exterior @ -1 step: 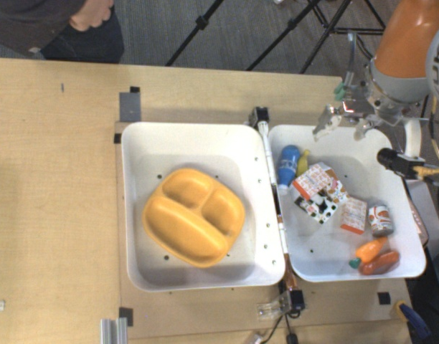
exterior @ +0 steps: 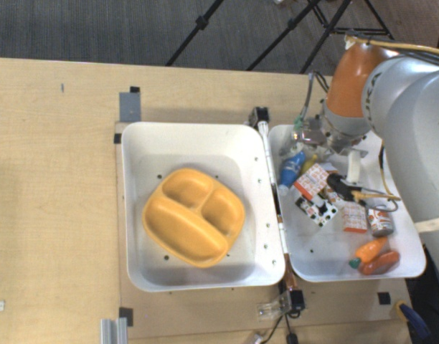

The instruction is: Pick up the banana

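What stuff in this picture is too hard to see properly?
- Gripper, camera view: tucked under the grey and orange arm, fingers unreadable.
- Banana, camera view: not identifiable among the small, crowded items in the right white bin.
- Small packets, camera view: labels too small to read.

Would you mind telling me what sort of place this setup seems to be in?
Probably a robotics lab: a grey arm reaches over two white bins on a wooden bench, with tripod legs standing on carpet behind.
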